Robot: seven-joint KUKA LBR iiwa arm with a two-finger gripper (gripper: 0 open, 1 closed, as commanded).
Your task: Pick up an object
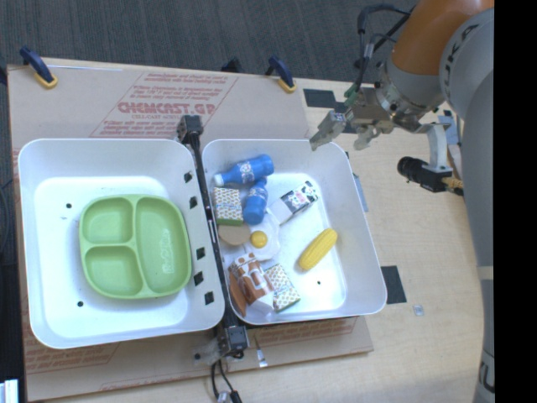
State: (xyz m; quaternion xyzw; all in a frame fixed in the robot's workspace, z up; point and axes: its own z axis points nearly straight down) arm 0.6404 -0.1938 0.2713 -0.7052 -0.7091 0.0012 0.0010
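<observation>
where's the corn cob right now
The corn cob lies in the right-hand bin, toward its right wall, just right of the fried egg and below the small black-and-white carton.

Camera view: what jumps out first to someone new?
The green divided plate lying alone in the left bin, then the right bin crowded with toy food: a yellow corn cob, blue bottles and small cartons. The pincer hangs open above the right bin's far rim, holding nothing.
</observation>
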